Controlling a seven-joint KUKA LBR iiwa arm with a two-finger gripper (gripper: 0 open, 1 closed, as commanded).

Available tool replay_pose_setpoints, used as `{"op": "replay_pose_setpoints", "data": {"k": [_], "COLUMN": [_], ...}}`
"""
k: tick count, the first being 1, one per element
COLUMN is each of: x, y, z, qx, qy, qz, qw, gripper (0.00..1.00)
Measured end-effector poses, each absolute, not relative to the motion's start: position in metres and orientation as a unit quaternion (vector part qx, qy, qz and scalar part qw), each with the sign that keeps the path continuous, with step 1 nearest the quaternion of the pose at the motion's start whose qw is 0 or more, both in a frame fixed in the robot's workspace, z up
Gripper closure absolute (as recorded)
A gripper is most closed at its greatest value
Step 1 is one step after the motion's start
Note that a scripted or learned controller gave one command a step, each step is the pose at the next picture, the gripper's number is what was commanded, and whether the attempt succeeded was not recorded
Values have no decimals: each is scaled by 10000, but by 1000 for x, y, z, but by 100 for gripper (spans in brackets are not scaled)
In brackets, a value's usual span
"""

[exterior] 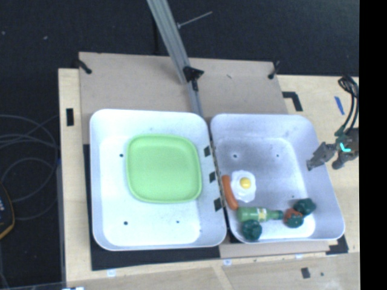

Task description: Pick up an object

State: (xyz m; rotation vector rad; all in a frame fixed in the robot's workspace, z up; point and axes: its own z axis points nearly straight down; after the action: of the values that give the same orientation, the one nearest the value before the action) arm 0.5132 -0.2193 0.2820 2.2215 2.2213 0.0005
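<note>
From the fixed camera, the gripper (327, 157) hung at the right bin's (266, 128) right rim, its two dark fingers spread apart with nothing between them. The candidate objects lay well apart from it along that bin's near side: an egg (244, 183) touching a carrot (229, 192), a bottle (259, 213), and green pieces (251, 229) beside it. A green plate (163, 168) sat in the left bin (109, 132). The step looked like the approach; next, the arm would need to reach inward over one piece and descend.
</note>
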Motion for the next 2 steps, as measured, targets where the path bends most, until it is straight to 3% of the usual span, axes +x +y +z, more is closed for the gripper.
{"op": "replay_pose_setpoints", "data": {"k": [1,2], "x": [513,519], "y": [-219,-222], "z": [282,237], "qx": [7071,7074], "qy": [7071,7068], "qz": [2,-10], "qw": [0,-12], "gripper": [0,0]}}
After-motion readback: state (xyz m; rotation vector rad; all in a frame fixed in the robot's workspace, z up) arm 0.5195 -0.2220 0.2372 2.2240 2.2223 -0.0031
